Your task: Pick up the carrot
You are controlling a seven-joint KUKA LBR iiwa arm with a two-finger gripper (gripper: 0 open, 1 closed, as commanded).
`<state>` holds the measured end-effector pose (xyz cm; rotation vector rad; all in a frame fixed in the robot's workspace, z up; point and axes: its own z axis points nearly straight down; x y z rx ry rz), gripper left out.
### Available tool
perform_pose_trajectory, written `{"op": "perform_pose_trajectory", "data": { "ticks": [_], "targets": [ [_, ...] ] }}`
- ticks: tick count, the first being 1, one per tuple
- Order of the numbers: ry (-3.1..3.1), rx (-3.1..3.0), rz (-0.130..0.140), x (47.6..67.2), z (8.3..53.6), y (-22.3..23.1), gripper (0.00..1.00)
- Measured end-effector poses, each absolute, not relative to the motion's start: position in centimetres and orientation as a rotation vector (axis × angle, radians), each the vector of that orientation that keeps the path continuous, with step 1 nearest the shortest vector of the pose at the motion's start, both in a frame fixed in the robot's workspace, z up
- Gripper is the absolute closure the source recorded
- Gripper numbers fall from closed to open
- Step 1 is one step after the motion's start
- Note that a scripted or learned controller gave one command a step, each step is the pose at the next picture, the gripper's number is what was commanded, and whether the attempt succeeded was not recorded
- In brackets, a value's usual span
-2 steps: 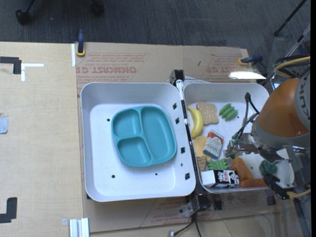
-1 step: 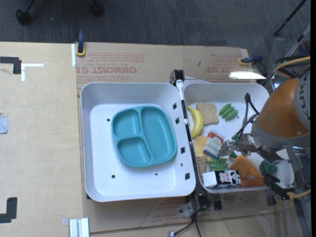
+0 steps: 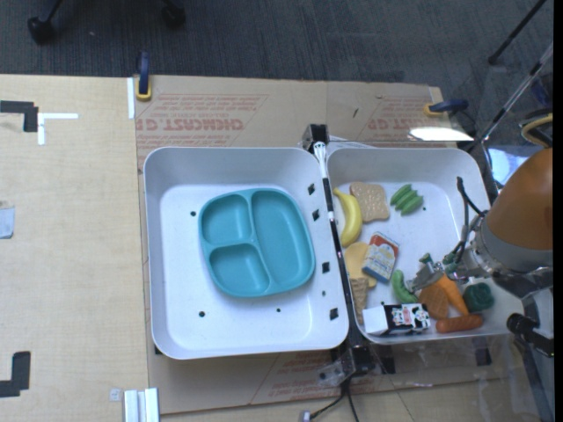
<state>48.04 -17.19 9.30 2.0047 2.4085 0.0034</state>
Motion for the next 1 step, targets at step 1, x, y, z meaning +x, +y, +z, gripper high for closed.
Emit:
{"op": "perform_pose_trajectory", "data": {
  "ticks": [1],
  "targets": [
    [2.402,2.006,0.006,48.25,10.19,-17.25,1.00]
  ]
}}
